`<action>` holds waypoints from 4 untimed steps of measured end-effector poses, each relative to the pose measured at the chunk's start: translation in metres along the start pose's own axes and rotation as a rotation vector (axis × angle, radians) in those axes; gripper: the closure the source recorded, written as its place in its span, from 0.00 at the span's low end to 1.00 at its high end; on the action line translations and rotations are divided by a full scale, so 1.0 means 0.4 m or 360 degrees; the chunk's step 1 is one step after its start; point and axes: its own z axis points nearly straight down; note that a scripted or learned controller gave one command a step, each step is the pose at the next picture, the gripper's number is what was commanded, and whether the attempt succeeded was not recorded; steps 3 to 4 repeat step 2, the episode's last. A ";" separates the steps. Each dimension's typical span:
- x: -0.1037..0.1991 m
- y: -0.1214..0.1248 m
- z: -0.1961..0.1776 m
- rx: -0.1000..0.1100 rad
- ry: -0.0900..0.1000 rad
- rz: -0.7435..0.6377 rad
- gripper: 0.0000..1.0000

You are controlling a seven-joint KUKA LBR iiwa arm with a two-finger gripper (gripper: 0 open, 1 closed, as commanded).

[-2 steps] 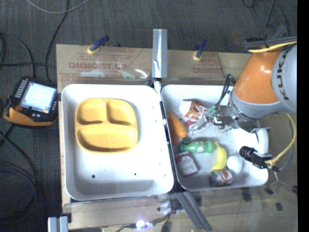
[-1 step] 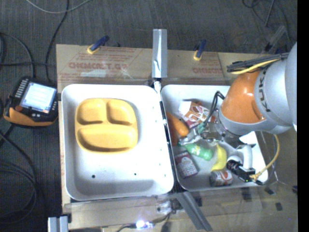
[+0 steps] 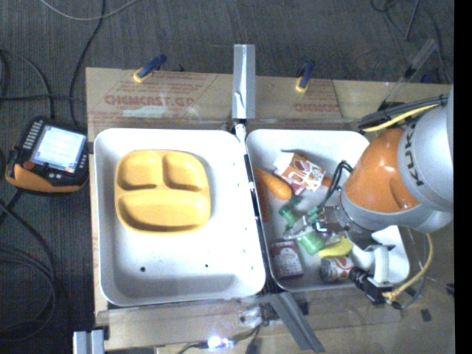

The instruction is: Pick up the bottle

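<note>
Wooden bench carries two white bins. Small green plastic bottle (image 3: 299, 216) lies in right bin (image 3: 259, 234), at 9 o'clock from grey gripper (image 3: 324, 223); gripper state unclear. Probably light, slippery; grasp across body.

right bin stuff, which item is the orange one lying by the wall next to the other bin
The carrot: plain orange and tapered, lying at the right bin's left wall. The box beside it is printed orange and white, and the dark packet sits lower.
</note>
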 end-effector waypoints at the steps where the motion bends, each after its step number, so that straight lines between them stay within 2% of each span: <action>1: 0.006 -0.003 -0.017 0.0008 0.0009 -0.0003 1.00; 2: 0.107 -0.013 -0.393 0.0035 0.0001 -0.0193 1.00; 4: 0.107 -0.013 -0.393 0.0035 0.0001 -0.0193 1.00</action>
